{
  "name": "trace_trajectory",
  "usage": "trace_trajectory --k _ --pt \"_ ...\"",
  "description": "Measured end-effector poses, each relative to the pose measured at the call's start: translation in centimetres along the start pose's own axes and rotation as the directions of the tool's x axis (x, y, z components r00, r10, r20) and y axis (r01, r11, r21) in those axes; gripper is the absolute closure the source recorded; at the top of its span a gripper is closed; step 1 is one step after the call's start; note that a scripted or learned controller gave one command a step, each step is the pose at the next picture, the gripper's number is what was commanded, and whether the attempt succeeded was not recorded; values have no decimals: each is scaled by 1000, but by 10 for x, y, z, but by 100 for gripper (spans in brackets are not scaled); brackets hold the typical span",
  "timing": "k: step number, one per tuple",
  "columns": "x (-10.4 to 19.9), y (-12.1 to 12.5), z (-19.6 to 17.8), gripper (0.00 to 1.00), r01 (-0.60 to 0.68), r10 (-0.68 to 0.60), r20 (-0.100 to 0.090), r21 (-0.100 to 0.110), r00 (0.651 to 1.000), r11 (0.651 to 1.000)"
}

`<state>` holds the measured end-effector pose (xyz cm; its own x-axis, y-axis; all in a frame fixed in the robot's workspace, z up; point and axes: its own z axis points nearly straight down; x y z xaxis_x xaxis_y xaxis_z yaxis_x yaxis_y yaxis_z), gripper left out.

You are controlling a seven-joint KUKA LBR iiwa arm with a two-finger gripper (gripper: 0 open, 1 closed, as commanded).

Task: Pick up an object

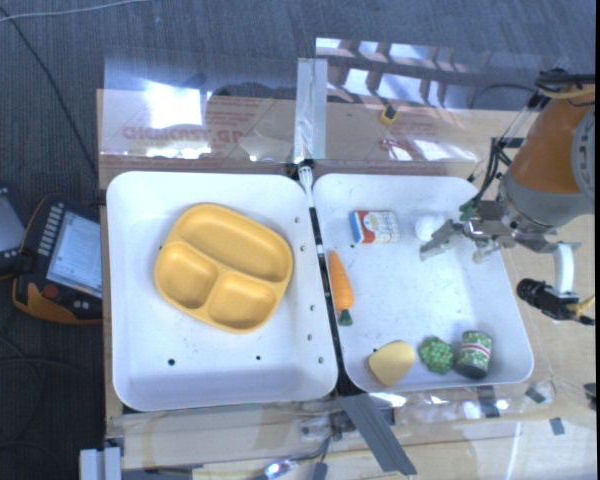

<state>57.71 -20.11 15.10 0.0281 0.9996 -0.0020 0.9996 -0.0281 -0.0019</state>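
Hiding part of right bin [500,298] rim, claw [460,240] w/ fingers spread.

Carrot [339,286], carton [374,227], white ball [425,228], right bin [500,318]

The arm [552,158] is cut off by the right edge. A handheld screen device [62,261] at the left is partly cut by the left edge. The label on the small carton [374,226] is too small to read.

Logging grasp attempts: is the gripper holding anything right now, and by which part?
Nothing is held. The gripper hangs over the right bin with open jaws; the white ball lies beside it, ungrasped.
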Motion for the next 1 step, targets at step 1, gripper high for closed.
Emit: trace_trajectory --k 1 --pt "32 68 18 0 95 -95 4 -5 995 995"
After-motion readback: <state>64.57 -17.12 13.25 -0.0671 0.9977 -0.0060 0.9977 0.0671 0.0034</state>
